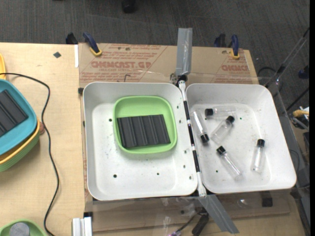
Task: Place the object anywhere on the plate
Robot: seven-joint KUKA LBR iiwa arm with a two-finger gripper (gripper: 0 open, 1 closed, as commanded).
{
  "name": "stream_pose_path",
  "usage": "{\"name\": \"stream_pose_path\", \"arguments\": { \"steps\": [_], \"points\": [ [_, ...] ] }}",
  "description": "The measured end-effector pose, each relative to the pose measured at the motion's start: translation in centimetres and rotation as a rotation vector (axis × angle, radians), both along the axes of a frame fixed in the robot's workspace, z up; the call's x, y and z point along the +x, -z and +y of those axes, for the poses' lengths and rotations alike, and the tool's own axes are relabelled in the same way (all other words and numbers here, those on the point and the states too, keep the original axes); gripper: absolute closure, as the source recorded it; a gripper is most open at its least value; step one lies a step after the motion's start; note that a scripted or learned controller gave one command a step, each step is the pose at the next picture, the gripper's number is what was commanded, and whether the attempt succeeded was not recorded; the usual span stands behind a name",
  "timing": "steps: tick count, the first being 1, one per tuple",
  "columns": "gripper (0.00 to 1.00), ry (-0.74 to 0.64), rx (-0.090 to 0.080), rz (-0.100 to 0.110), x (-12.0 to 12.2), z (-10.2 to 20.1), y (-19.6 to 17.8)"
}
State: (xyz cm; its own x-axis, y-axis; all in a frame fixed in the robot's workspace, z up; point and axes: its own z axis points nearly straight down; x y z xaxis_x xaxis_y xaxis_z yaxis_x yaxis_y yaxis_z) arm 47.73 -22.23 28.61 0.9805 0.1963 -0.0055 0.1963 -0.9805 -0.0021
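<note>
Two shallow white bins are set side by side on a sheet of brown printed cardboard (147, 58), which is held at its far edge by clamps (91, 43). The left bin (98, 181) is of smooth moulded plastic with rounded corners, and a green plate (143, 104) is seated in its upper middle; the plate is a rounded square with a raised rim, and a dark, ribbed rectangular insert (144, 131) lies flat in its well. The right bin (275, 176) holds five small clear vials with black caps, all lying on their sides apart from the plate: one (199, 127) along the left wall, one (219, 112) near the top, one (224, 126) slanted in the middle, one (228, 162) lower down, and one (258, 155) toward the right. A strip of grey tape (184, 53) is run above the seam between the bins. A black cable (49, 146) is trailed over the pale wooden bench (29, 195). At the left edge, a teal tray (24, 132) is stacked on a yellow one.
</note>
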Motion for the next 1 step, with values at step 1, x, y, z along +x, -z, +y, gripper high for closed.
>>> {"name": "stream_pose_path", "arguments": {
  "steps": [1],
  "points": [
    [0.0,0.0,0.001,0.0,-0.03,0.01,3.16]
  ]
}}
